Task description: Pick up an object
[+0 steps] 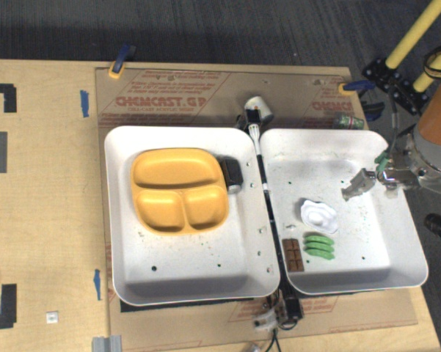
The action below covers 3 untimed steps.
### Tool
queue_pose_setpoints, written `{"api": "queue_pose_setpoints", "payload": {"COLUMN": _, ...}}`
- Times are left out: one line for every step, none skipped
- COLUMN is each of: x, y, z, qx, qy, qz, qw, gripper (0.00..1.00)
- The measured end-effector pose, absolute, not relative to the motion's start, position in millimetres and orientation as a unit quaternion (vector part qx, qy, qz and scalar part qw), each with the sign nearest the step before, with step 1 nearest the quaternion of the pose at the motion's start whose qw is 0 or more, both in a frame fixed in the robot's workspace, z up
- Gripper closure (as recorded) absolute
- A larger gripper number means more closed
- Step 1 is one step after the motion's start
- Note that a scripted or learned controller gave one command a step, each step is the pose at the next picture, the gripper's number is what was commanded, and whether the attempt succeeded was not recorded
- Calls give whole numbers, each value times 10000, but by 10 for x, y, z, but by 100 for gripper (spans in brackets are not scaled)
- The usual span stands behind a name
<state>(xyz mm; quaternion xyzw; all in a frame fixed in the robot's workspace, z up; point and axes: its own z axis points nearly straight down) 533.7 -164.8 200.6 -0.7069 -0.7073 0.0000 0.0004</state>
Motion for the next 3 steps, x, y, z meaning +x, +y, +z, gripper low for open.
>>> {"api": "queue_pose_setpoints", "payload": {"x": 5200, "y": -1097, "z": 879, "qx": -6941, "qy": -7199, "qz": -2, "qw": 5, "gripper": 0}}
{"api": "queue_pose_setpoints", "payload": {"x": 5702, "y": -987, "z": 865, "qx": -7403, "qy": -6722, "qz": -17, "qw": -17, "gripper": 0}}
{"api": "queue_pose_setpoints", "payload": {"x": 5780, "y": -1006, "z": 865, "qx": -6547, "qy": -7559, "qz": -16, "qw": -32, "gripper": 0}}
